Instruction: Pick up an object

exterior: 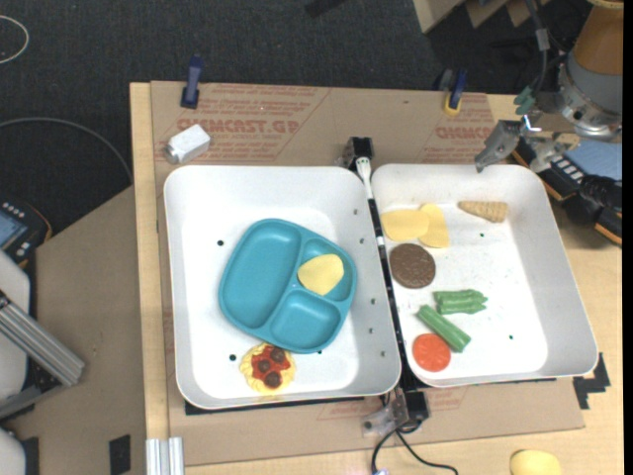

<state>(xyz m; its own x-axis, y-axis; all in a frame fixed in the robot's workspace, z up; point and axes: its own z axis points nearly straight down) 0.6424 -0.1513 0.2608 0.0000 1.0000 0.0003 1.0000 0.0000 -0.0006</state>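
Observation:
My gripper [517, 148] hangs over the far right corner of the right bin [564, 295], its fingers apart and nothing between them. Below it in that bin lie a tan wafer cone [483, 209], yellow cheese slices [415, 226], a brown round patty [411, 265], two green bean pieces [460, 302], and a red tomato slice [431, 351]. The left bin [193, 265] holds a blue divided plate [267, 285] with a yellow piece [321, 273] on it. A small pizza toy [267, 366] lies near that bin's front edge.
A white block [188, 143] rests on the cardboard behind the left bin. Blue clamps [191, 82] [455, 92] grip the board's far edge. A yellow object [534, 461] sits at the bottom right, off the board. A black rail [371, 226] divides the bins.

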